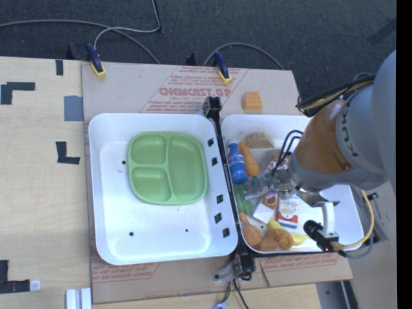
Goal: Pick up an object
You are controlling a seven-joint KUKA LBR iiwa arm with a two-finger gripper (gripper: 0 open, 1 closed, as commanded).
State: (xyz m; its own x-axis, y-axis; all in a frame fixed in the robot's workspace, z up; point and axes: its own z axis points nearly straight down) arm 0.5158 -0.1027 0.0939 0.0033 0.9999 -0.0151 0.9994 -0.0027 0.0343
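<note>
Our hand [278, 184] hung low over the right bin [353, 219], in the thick of a small heap of toy food. The wrist and the orange band above it covered the hand's tip, so we could not tell how it was set or whether it had hold of anything.

Just to the hand's left stood a blue bottle [236, 166], touching an orange carrot [249, 159] that lay tilted beside it. Below the hand lay a small white carton with red print [288, 212], and below that, near the bin's front wall, a yellow banana-like piece [288, 234] and some brown pastry-shaped pieces [265, 237]. Beyond the hand, toward the bin's far wall, sat a tan wedge like a slice of bread [259, 140].

We judged all of these to be light, hollow plastic or card. The carrot and bottle looked stiff and smooth, likely to slip or roll unless pinched across the narrow width near the middle. The carton seemed the easiest hold, flat-sided and less slick, though it might crush under a hard squeeze. Everything lay packed close, so a neighbour could easily be nudged aside.

Well apart to the hand's left, the other bin [109, 192] held a green divided plate [168, 168]. An orange block [252, 100] rested on the cardboard sheet [187, 92] beyond both bins.
</note>
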